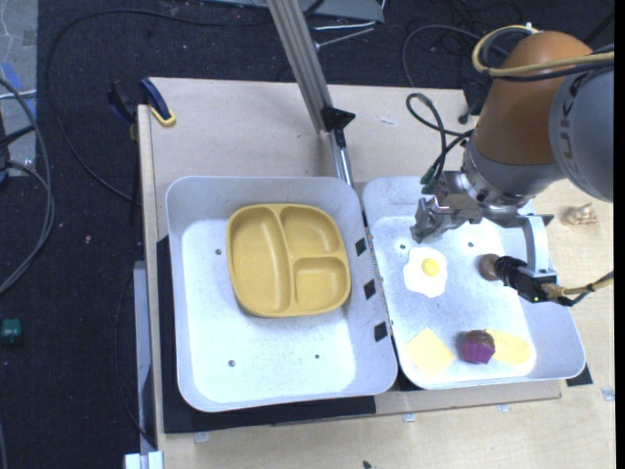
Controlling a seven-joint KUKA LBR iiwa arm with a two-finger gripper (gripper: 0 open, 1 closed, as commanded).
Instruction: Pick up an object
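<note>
My gripper (428, 225) hangs over the far left part of the right bin (562, 335), at the end of the grey arm with its orange band. Just in front of it a fried-egg toy (426, 274) lies flat on the bin floor, apart from the gripper. Nearer the front edge lie a pale yellow cheese slice (430, 350), a purple lump (477, 347) and a yellow piece (512, 349) beside it. A small brown item (487, 266) sits right of the egg. I see nothing held in the gripper.
The left bin (195, 360) holds a yellow divided plate (289, 259). A metal pole (303, 57) slants down to the gap between the bins. A black fitting with a cable (527, 283) juts over the right bin.
</note>
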